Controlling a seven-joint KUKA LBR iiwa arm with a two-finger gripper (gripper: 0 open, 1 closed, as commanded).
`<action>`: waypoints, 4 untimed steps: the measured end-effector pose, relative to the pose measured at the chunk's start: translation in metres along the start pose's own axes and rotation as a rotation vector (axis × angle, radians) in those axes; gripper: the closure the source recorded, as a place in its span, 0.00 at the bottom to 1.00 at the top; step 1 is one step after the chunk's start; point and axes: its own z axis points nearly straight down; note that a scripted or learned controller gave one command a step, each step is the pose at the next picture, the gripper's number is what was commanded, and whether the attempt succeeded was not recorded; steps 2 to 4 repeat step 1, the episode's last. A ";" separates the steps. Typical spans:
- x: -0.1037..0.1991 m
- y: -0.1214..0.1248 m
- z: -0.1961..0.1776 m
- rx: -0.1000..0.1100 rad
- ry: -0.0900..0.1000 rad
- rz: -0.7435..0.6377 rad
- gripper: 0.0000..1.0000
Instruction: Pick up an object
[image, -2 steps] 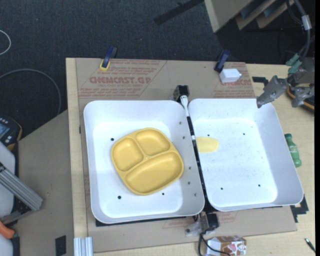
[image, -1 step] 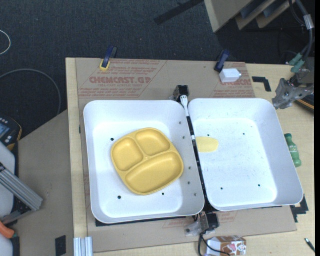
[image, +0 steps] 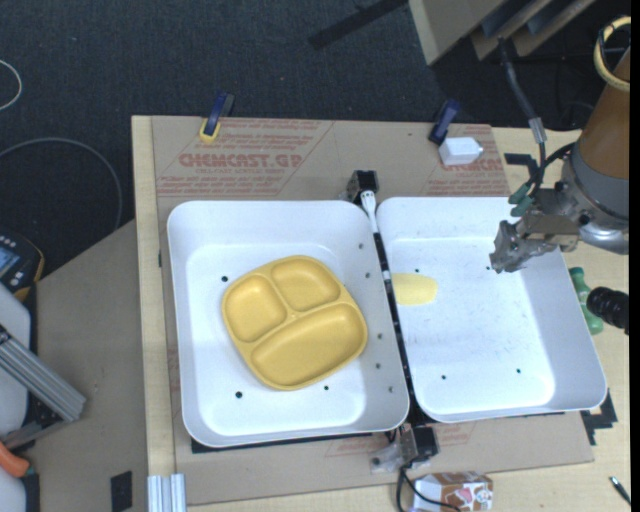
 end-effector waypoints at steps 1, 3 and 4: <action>0.101 -0.017 -0.029 -0.013 0.000 -0.011 1.00; 0.101 -0.017 -0.029 -0.013 0.000 -0.011 1.00; 0.101 -0.017 -0.029 -0.013 0.000 -0.011 1.00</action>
